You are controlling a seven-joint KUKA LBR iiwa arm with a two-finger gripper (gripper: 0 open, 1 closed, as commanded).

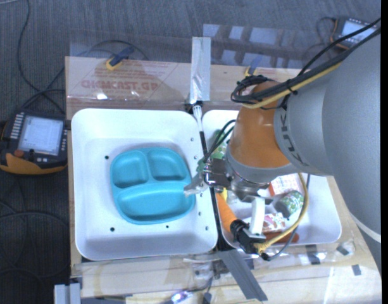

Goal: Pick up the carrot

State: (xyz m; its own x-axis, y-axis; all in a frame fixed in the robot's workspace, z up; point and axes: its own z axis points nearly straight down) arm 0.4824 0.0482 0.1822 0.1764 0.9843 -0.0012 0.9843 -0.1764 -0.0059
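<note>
On a wooden bench over grey carpet sit two white bins. The carrot (226, 213) lies along the left wall of the right bin (330, 230), under the arm (263, 141), with small packets (283, 185) beside it. A blue divided plate (150, 185) rests in the left bin (92, 138).

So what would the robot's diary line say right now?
arm: over right bin | carrot: lying in right bin, near divider | blue tray: left bin
</note>
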